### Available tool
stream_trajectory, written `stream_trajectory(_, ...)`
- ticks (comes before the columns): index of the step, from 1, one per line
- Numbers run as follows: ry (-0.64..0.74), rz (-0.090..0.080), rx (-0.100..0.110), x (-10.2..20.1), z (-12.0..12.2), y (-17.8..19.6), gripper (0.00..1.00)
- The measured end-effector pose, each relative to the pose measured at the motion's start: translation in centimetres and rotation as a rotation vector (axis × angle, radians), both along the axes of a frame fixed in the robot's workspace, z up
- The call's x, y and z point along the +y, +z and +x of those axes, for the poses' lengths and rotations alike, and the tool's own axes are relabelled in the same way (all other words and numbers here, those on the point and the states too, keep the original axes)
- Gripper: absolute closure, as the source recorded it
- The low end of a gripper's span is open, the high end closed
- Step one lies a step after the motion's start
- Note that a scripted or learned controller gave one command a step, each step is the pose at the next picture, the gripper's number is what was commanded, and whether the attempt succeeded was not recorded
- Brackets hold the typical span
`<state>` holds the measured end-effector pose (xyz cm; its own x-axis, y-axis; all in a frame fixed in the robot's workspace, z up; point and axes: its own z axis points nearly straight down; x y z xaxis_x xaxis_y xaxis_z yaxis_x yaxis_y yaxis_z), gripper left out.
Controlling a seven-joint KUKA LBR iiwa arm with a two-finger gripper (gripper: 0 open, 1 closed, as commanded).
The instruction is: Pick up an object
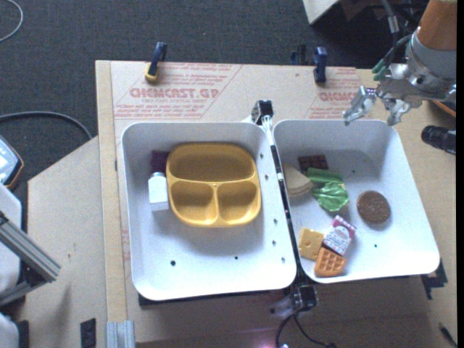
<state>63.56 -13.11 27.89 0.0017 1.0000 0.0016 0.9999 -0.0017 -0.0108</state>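
My gripper [375, 109] hangs over the far rim of the right bin [406, 172], near its back right corner, fingers spread open and nothing between them. Below it in that bin lie a dark brown square [313, 162], a tan bread slice [296, 180], a green leafy piece [330, 192], a round brown cookie [373, 208], a yellow cheese wedge [310, 242], a small pink and white carton [339, 235] and an orange waffle [330, 262]. All of them sit apart from the gripper.
The left bin [145, 252] holds a yellow divided tray [213, 183], a small white bottle [158, 191] and a dark purple item [159, 159] behind it. Clamps [155, 62] stand on the board's far edge. A black divider runs between the bins.
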Motion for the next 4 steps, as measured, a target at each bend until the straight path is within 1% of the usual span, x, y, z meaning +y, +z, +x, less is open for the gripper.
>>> stream_trajectory(1,0.002,-0.002,-0.01,0.0,0.2,0.6,0.0)
stream_trajectory(2,0.002,-0.001,-0.005,0.0,0.2,-3.7,0.0)
stream_trajectory(3,0.001,-0.001,-0.005,-0.2,0.2,-8.0,0.0)
stream_trajectory(4,0.002,0.0,-0.002,-0.1,0.0,-14.5,0.0)
